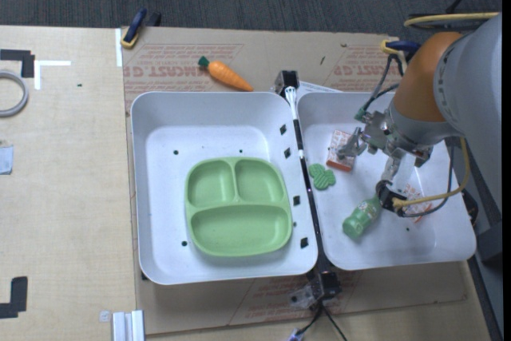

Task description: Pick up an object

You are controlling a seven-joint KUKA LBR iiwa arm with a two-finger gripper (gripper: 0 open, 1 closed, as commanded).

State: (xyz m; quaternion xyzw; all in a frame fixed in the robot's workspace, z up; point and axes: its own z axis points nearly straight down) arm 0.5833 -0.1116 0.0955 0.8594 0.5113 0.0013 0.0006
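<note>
Grey arm (471, 84) partly covers right bin (447, 247), jaws (374, 141) indistinct

In the left bin (152, 196): a divided plate (238, 208), near the middle. In the right bin (447, 243): a bottle (361, 219) toward the front, a small round piece (322, 176) by the left wall, a packet (343, 152) behind it, under the gripper (382, 164). Behind the bins, on the cardboard (263, 52): a toy carrot (226, 73).
</note>
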